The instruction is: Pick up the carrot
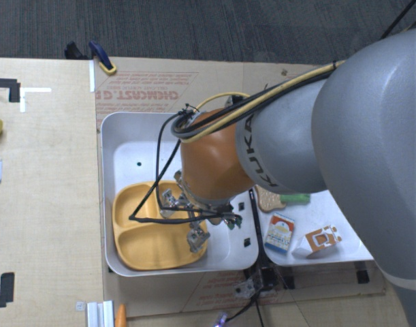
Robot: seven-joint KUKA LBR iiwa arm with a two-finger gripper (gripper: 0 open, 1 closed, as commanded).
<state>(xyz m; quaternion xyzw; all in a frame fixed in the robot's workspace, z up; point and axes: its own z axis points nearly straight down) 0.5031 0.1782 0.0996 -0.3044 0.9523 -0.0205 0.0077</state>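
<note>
One fixed camera above the bench looks down aslant on both white bins (116, 152), arm (316, 135) entering from right.

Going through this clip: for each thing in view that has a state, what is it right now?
yellow divided plate: lying flat in the left bin, partly under the arm.
tool: low over the plate's right side, nothing seen in it.
small carton: lying in the right bin.
white and orange pack: lying beside the carton.
green item: mostly hidden by the arm.
</note>
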